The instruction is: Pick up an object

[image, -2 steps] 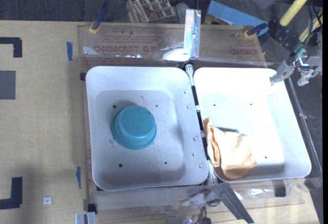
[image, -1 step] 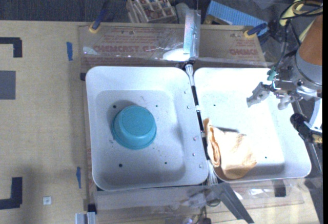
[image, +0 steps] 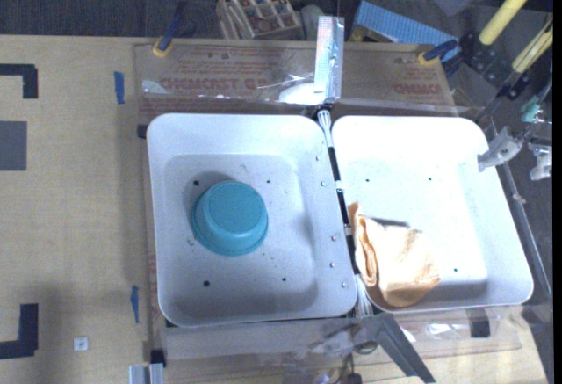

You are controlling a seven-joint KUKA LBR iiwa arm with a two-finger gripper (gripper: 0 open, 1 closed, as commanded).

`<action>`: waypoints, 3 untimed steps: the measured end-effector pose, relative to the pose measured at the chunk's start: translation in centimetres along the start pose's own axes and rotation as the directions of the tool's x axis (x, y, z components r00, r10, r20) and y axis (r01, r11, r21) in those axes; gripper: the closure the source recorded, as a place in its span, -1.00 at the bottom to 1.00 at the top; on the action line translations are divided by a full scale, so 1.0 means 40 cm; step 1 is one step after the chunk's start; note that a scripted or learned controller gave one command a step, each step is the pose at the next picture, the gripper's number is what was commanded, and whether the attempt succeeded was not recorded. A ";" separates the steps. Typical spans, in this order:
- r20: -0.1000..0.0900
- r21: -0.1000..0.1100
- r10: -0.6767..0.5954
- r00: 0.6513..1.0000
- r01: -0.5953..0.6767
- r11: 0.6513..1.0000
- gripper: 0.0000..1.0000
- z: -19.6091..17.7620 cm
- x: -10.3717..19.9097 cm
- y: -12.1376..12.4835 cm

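Found teal bowl (image: 230,217) apparently inverted mid-floor in left bin (image: 167,145), orange cloth (image: 399,259) crumpled into right bin (image: 457,136)'s near-left corner, both ungrasped; gripper (image: 498,148) at that bin's far-right rim, presumably pre-pick, opening impossible to tell.

Faint reddish lettering runs along the clear plastic sheet (image: 230,85) lying on the table just behind the left white bin (image: 167,198), and again on the sheet's stretch behind the right bin (image: 492,198). The letters are too blurred to read. No other text is legible.
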State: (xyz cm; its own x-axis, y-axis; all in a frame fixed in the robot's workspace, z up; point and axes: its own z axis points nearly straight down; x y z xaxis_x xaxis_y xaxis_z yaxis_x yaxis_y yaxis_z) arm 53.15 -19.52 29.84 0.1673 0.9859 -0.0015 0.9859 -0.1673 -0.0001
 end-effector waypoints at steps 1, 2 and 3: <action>-0.001 0.003 0.057 0.998 -0.057 0.998 -1.00 0.208 0.165 -0.136; -0.003 -0.009 -0.019 1.000 0.019 1.000 -1.00 0.522 0.176 -0.117; -0.006 -0.013 -0.018 1.000 0.018 1.000 1.00 0.499 0.179 -0.113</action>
State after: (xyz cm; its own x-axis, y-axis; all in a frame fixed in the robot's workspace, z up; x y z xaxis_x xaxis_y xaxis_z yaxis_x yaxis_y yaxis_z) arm 49.91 -11.74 9.88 0.1499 0.9887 0.0049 0.9886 -0.1500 0.0133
